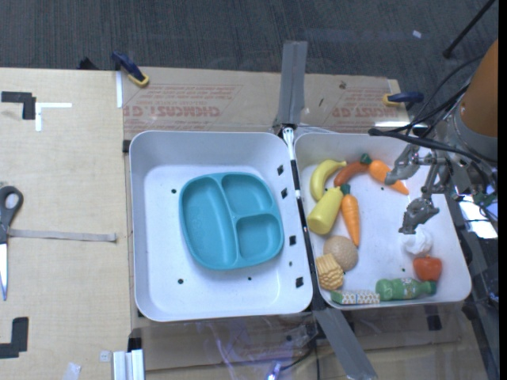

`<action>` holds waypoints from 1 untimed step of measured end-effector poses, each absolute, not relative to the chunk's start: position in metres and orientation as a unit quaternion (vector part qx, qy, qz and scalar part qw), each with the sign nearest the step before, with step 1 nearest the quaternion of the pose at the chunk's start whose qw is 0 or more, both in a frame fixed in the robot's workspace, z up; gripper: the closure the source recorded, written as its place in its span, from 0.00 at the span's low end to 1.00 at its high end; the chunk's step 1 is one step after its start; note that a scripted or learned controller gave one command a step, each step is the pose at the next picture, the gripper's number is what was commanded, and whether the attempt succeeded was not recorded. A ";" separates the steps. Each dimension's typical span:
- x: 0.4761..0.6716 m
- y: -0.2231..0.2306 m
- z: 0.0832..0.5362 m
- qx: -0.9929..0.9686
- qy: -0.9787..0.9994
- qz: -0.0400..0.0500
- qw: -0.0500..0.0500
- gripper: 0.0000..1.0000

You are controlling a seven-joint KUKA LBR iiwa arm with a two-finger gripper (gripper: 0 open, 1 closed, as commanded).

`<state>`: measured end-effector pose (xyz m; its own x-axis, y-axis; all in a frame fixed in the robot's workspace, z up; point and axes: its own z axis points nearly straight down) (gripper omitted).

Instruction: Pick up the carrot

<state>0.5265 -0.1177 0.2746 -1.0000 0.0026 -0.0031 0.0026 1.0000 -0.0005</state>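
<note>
Bench: a pale wood-grain surface [63, 180] is being shown at the left, with black tape marks and a white strip on it.
Floor: dark grey carpet [238, 14] is being seen beyond the bench's far edge.
Cardboard: a brown sheet [198, 101] is lying under the bins; red mirrored lettering is printed on it and cannot be read with certainty.
Clamps: a blue and yellow clamp [131, 68] is gripping the cardboard's far left corner, and another [402, 98] is sitting at the far right.
Scissors: a pair [6, 228] is lying at the bench's left edge.
Left bin: a white bin [150, 291] is holding a blue divided plate [231, 220].
Right bin: a white bin [380, 236] is holding the toys.
Carrot: the carrot [350, 216] is lying in the right bin's left half, tip toward the near side, just beside a yellow bottle [325, 210] and near a banana [323, 174].
Other contents: a second orange vegetable [386, 172], a round tan item [341, 252], a corn piece [329, 273], a green bottle [405, 289] and a red item [427, 268] are being held in the same bin.
Gripper: the gripper [417, 212] is hanging over the right half of the right bin, well apart from the carrot; its fingers are being held narrow, with nothing between them.
</note>
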 end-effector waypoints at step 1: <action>0.559 -0.101 0.099 -0.024 1.000 -0.001 0.006 0.00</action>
<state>0.5592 -0.1009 0.0987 -0.9988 -0.0479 -0.0113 -0.0479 0.9988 -0.0024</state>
